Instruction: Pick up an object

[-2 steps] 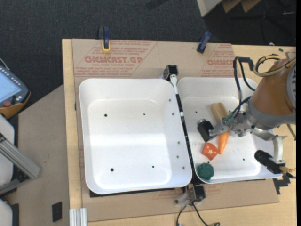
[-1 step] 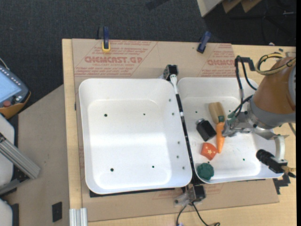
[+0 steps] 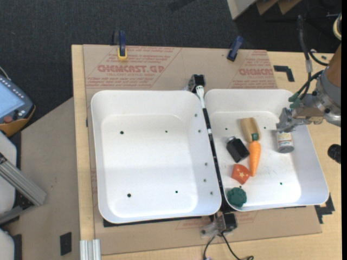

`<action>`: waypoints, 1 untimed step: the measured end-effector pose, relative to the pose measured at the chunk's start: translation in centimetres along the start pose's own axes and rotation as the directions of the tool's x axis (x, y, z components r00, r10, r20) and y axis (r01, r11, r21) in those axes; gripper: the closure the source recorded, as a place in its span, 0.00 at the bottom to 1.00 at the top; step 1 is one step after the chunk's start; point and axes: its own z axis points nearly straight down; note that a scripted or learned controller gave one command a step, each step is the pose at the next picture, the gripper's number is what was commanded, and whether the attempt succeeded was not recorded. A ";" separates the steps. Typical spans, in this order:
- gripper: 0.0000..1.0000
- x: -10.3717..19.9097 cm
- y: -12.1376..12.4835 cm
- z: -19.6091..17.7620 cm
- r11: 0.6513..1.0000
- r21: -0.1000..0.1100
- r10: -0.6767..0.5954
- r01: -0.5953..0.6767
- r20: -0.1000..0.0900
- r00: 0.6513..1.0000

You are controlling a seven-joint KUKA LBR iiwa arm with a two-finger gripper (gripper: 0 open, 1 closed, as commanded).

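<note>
Right now you have the grey metal hand (image 3: pixel 284 128) just above a small silver-and-tan can (image 3: pixel 283 142) in the right-hand white plastic bin (image 3: pixel 309 167); you cannot tell its finger state. Left of that can lie a long orange carrot (image 3: pixel 254 156), a tan wooden block (image 3: pixel 249 128), a black box (image 3: pixel 236 148), a red cube (image 3: pixel 241 173) and a round green ball (image 3: pixel 237 196).

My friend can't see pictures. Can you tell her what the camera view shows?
A robot gripper hangs just above a small can in the right white bin. Nearby lie a carrot, a wooden block, a black block, a red piece and a green ball.
</note>
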 end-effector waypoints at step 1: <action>1.00 -2.6 -4.0 6.4 1.000 0.026 0.009 -0.009 -0.004 1.000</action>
